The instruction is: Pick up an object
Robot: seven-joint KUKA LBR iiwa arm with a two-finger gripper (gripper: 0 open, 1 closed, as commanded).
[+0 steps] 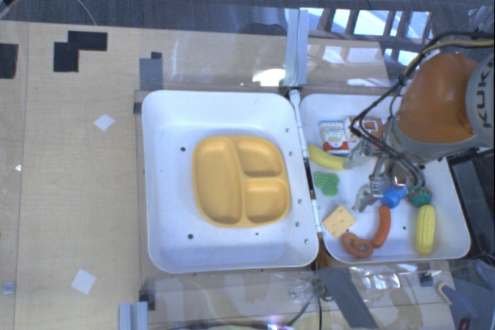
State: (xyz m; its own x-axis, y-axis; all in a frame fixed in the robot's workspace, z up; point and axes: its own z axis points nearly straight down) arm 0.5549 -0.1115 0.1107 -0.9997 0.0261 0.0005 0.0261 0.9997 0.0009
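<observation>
Carrot [380, 226], orange and curved, lies near in the right bin [456, 243] under the hand [371, 193]; probably light, stiff, slick plastic, so grip mid-length. Whether the hand's closed, I can't tell.

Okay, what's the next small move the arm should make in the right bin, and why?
Probably lower straight down. The gripper hangs over bare floor of the right bin, between the cheese wedge and the orange sausage, with nothing visibly between its fingers.

Left bin [166, 189]: holds yellow divided tray [240, 180]
Bench [69, 189]: black squares [80, 49], far-left corner
</observation>
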